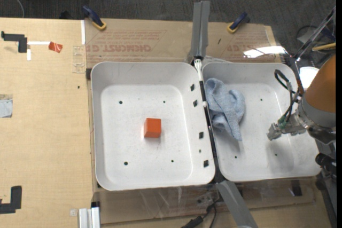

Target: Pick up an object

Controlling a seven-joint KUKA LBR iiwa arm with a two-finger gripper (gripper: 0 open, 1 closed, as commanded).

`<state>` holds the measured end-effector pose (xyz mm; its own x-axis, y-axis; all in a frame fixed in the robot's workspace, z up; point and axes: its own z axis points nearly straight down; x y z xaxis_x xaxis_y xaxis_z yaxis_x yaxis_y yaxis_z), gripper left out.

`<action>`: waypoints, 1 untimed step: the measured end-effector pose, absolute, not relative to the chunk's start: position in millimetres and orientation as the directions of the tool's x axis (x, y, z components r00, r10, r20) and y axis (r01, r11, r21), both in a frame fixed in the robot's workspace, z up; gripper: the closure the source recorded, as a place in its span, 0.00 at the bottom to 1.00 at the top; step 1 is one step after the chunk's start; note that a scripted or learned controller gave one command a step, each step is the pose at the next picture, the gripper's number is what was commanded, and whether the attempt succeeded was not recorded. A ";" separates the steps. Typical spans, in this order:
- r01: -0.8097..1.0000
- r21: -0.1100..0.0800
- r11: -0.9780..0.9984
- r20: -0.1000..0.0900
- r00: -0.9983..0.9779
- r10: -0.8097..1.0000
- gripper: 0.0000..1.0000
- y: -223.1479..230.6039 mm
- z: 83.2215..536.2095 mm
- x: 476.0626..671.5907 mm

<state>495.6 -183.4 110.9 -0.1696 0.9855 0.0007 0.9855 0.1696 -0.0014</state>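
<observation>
An orange-red cube [153,128] sits near the middle of the left bin [107,168]. A crumpled light-blue cloth [226,109] lies at the left side of the right bin [256,172], against the divider. My gripper [277,131] hangs low over the right part of the right bin, well to the right of the cloth and apart from it. Nothing shows between its tips. The arm's orange band [325,88] is at the frame's right edge.
A grey bar [200,29] runs back from the seam between the bins. Two clamps [95,18] [236,23] hold cardboard behind the bins. A wooden bench top [37,115] with a small red item [55,47] lies to the left.
</observation>
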 end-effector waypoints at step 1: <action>0.997 0.000 0.079 -0.002 -0.079 0.997 1.00 -163.9 223.2 487.8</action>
<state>487.8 -163.9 223.2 -0.0794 0.9968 -0.0017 0.9968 0.0794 0.0001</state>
